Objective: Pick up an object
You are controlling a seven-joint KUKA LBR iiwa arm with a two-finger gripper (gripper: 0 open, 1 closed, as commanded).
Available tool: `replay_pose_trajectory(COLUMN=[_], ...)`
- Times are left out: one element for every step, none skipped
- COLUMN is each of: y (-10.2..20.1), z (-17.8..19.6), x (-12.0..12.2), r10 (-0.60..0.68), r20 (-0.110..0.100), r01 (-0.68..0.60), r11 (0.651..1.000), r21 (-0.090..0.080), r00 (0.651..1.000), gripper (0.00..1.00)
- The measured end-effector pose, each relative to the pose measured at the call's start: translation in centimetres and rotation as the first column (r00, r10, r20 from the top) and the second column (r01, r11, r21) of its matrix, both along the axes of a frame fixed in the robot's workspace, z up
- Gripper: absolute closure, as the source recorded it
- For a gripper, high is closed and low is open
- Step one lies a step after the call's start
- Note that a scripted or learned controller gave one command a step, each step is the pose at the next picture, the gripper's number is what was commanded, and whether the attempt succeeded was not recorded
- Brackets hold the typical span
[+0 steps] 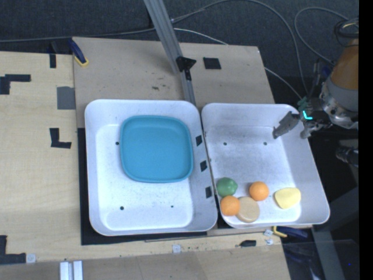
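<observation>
Wooden bench [35, 156]; two white bins [105, 214] [309, 174] side by side.

You see two white bins, the left one [99, 174] and the right one [309, 174], in smooth plastic, scuffed and grey-speckled. The blue plate [156, 148] looks matt plastic. The bench [35, 150] shows pale, bare wood grain; the slanted rail [166, 25] looks like dull grey metal.

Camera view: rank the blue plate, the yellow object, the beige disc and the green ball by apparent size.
1. Blue plate, by far the largest.
2. Yellow object and beige disc: too alike to rank.
3. Green ball, smallest.
</observation>
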State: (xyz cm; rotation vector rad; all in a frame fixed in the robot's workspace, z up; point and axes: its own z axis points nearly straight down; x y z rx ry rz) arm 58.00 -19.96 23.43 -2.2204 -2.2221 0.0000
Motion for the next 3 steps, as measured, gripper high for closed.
replay_pose_trajectory(y=[0.0, -0.3, 0.0], z=[0.0, -5.6, -9.9], x=[0.0, 0.8, 0.8], r10=[0.0, 0.0, 0.0], r20=[0.0, -0.005, -0.004], r01=[0.0, 0.0, 0.0], r11=[1.0, 1.0, 1.0], r21=[0.0, 0.001, 0.001], r00=[1.0, 1.0, 1.0], gripper=[0.0, 0.0, 0.0])
